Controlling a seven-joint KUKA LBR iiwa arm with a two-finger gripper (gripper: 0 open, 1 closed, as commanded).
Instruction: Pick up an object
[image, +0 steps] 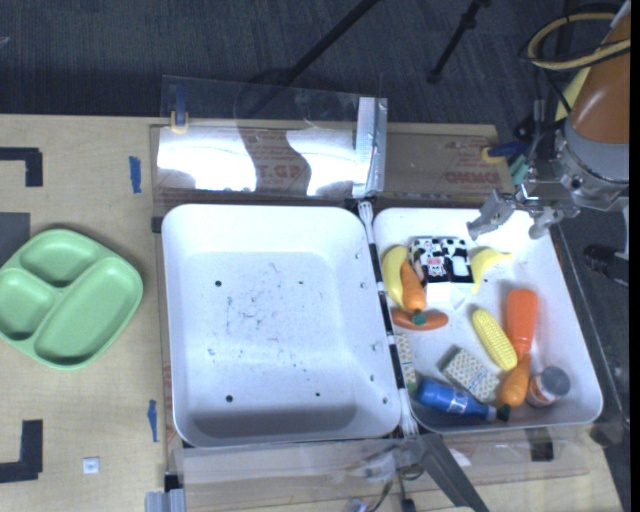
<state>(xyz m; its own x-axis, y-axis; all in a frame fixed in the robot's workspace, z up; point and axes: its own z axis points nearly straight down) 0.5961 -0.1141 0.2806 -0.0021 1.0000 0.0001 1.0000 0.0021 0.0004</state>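
Note:
The right bin (575, 300) holds several items. A black-and-white box (441, 257) lies near its back, between a yellow banana (395, 268) and a second, smaller banana (490, 262). An orange carrot (413, 286) rests against the first banana. Further forward are a corn cob (492, 338), an orange bottle (521, 318), a blue bottle (450, 398), a checkered block (470, 372) and a small can (549, 384). My gripper (515, 220) hangs above the bin's back right corner, open, its fingers spread with nothing between them.
The left bin (270, 310) sits beside the right one, sharing a middle wall. A green divided plate (65, 297) lies on the bench at far left. A clear plastic panel (270, 150) stands behind the left bin.

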